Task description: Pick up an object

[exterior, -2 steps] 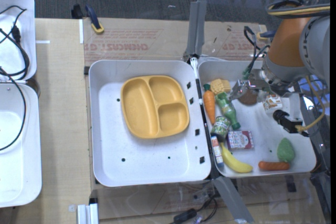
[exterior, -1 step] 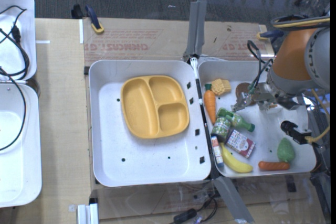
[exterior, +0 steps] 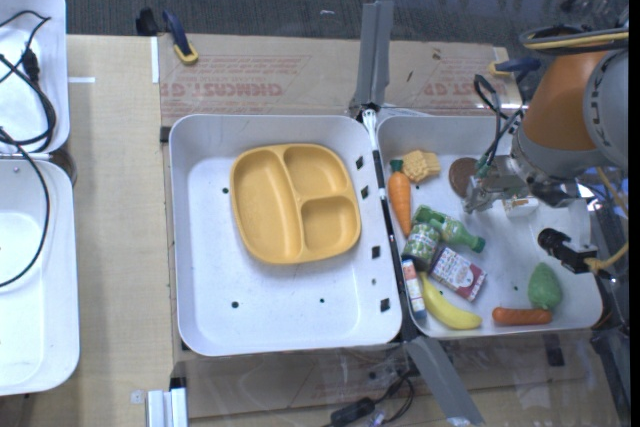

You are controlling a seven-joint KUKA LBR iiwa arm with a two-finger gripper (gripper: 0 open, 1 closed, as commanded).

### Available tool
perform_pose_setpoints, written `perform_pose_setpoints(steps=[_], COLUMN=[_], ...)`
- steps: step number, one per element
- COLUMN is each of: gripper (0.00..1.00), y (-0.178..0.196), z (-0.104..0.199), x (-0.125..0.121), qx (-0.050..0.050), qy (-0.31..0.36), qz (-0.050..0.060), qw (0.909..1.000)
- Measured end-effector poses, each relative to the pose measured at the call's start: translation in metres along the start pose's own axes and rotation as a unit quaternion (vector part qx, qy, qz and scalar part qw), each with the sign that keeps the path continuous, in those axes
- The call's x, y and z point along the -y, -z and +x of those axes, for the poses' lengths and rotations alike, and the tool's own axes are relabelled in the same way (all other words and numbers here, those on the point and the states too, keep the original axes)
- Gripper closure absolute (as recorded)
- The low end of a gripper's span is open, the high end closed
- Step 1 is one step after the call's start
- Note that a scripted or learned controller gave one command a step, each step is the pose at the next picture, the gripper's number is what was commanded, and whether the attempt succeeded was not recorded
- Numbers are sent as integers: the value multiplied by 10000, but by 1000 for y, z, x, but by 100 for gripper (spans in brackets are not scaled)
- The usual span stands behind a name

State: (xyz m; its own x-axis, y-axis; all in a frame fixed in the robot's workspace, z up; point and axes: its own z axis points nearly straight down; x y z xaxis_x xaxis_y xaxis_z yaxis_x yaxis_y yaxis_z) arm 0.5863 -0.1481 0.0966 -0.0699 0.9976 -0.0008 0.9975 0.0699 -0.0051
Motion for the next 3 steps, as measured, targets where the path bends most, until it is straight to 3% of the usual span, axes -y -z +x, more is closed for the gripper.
perform_pose_setpoints(steps=[1,2,3], gripper=[0,0,0], y=[0,12,-6], z=[0,-9,-31], x=[0,-16,-71], qx=[0,4,-3], qy=[3,551,-408], qz=[1,-13,-22], qw=[10000,9985,9992])
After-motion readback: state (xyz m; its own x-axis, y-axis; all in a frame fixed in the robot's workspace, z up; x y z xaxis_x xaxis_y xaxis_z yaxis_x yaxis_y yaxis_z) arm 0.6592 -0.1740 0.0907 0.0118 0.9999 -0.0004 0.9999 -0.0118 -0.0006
